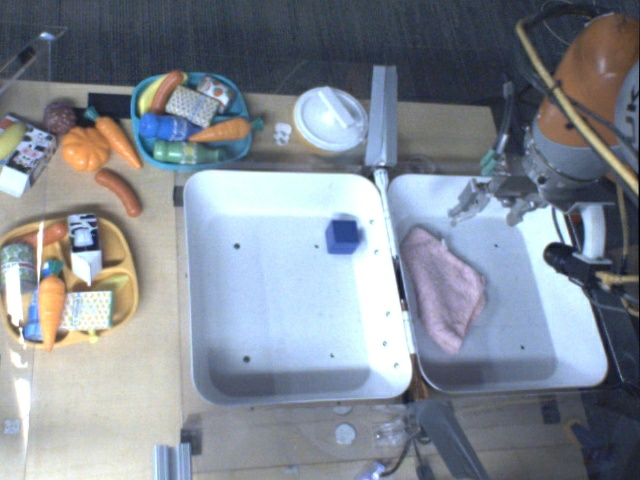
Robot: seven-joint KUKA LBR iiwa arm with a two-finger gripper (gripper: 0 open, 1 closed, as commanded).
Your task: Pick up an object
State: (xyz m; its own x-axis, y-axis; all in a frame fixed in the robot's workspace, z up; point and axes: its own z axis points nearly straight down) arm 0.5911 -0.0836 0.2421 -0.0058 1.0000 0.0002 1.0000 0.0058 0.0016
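The jaws (497, 200) hang seemingly open and empty; the pink cloth (442, 288) lies just below-left, long axis running down the right bin (560, 358).

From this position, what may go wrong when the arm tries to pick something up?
The tool hovers over the right bin's upper part, apart from the pink cloth; descending straight may close on nothing. The cloth is limp and flat, so fingers might slip off. The blue cube lies in the left bin, across the divider.
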